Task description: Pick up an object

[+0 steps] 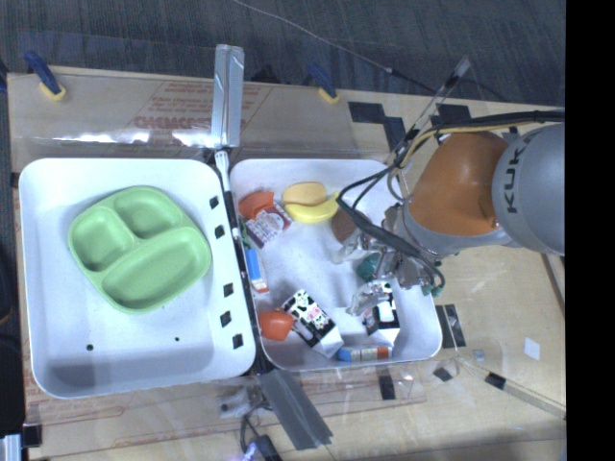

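**benchwatcher:** Looking at the camera view: the arm (pixel 500 195) comes in from the right and the gripper (pixel 377 279) is down inside the right bin (pixel 317 353), low over its right half. Honestly I can't tell what state the hand is in or whether it's got anything. It's a tangle of metal and cables (pixel 370 219) right there, with something teal (pixel 369 269) tucked in the middle of it.

**pickbot_fan:** What's closest for it to go for?

**benchwatcher:** A small black-and-white carton (pixel 383 316) just below the gripper, near the bin's front right corner. Left of that is a cow-print box (pixel 312 319), tilted, with an orange piece (pixel 276 326) just beside it. At the back there's a yellow toy (pixel 307 202) and a red packet (pixel 262 217) up against the left wall. The left bin (pixel 48 286) has a green divided plate (pixel 140 247).

**pickbot_fan:** I'd go for the carton.

**benchwatcher:** Same. My guess is it's light cardboard, stiff enough to pinch but crushable if squeezed hard. Take it across the narrow flat sides, mid-body, not on a corner. The yellow thing looks rounded and smooth, so probably slippery. The carton sits close to the bin wall though, so finger room on that side could be tight.
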Available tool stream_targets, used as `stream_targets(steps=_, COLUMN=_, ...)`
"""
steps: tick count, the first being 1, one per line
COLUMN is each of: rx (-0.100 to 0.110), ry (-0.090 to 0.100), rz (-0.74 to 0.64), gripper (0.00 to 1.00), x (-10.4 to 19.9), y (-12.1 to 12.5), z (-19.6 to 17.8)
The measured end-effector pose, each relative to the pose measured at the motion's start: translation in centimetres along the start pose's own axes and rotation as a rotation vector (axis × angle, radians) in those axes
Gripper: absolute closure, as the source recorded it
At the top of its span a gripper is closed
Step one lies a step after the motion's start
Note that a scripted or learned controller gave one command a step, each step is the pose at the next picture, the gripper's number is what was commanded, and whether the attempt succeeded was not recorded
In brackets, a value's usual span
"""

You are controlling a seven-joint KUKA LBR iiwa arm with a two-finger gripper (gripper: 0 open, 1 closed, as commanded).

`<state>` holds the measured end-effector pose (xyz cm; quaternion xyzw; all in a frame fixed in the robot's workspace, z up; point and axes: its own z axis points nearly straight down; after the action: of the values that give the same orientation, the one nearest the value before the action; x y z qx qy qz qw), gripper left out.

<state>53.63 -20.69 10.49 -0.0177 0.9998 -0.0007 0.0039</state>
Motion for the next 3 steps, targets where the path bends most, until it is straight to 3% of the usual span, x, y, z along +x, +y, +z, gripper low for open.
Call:
stream_targets(steps=1, rx=0.0, ry=0.023, rz=0.04, gripper=0.0, x=-11.7, y=-1.0, z=1.4)
stream_targets(steps=2, rx=-0.001, ry=0.005, rz=-0.013, gripper=0.0, x=-3.4, y=-0.2, z=1.1)
stream_targets(steps=3, rx=-0.002, ry=0.003, rz=-0.04, gripper=0.0, x=-8.9, y=7.5, z=1.2)
